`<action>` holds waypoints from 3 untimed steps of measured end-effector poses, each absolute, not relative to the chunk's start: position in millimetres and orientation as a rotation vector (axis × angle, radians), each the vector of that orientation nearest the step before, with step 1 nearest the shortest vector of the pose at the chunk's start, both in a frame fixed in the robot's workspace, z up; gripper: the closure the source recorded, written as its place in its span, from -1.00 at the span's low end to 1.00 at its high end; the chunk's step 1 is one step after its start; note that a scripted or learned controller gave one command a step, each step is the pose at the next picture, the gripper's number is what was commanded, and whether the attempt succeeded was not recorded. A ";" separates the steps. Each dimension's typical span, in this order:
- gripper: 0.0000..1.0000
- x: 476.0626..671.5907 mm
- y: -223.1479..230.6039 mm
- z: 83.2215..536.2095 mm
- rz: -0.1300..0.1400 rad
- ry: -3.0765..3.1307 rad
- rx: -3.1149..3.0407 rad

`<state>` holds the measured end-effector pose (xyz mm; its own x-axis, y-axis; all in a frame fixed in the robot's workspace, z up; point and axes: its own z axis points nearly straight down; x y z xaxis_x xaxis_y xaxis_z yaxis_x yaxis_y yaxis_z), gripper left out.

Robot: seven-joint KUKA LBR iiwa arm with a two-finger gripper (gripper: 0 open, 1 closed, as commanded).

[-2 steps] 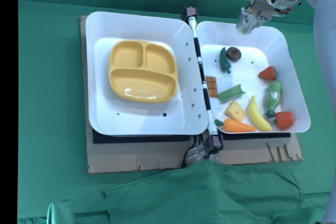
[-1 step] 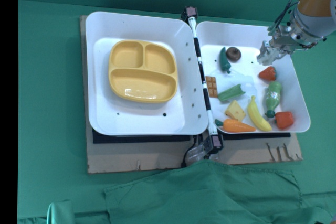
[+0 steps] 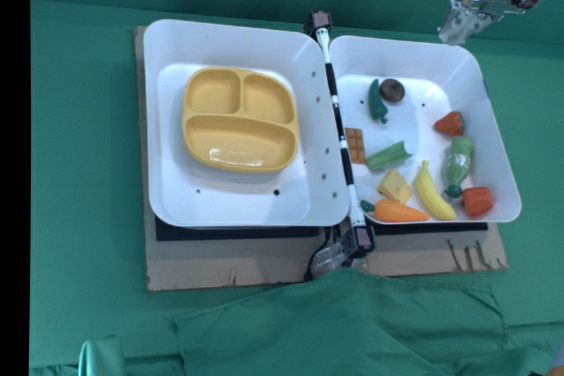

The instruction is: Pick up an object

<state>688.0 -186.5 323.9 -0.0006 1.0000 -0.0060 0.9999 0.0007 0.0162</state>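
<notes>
While the grey arm with its orange band reaches in at the far right corner of the scene, its metal two-finger gripper [image 3: 454,28] hangs above the green cloth just beyond the far right corner of the right white bin [image 3: 490,136], holding nothing; whether it is spread or pressed together cannot be told at this size.

That right bin carries the small toy foods. Toward its far left lie a dark green pepper [image 3: 377,101] and, just beside it, a round brown piece [image 3: 392,89]. Near the dividing black-and-white bar [image 3: 339,132] sits a small orange waffle-patterned square [image 3: 354,144], with a green pea pod [image 3: 389,156] to its right. Nearer still are a yellow cheese wedge [image 3: 395,186], an orange carrot [image 3: 397,210] and a yellow banana [image 3: 432,192]. Along the right side sit a red strawberry-like piece [image 3: 449,123], a green-and-white bottle-shaped piece [image 3: 457,164] and a red-orange piece [image 3: 477,201] in the near right corner.

The left white bin [image 3: 167,172] holds a yellow plastic plate with three compartments [image 3: 240,119]. Both bins rest on a brown cardboard sheet [image 3: 229,273] on the green-covered desk [image 3: 79,189].
</notes>
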 end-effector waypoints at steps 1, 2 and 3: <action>1.00 700.3 -186.8 259.4 -0.004 2.219 2.224; 1.00 701.6 -188.1 278.4 0.002 2.208 2.218; 1.00 702.4 -189.1 292.7 0.004 2.200 2.215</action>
<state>702.4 -189.1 292.7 0.0067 0.9999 -0.0121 0.9999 -0.0065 0.0155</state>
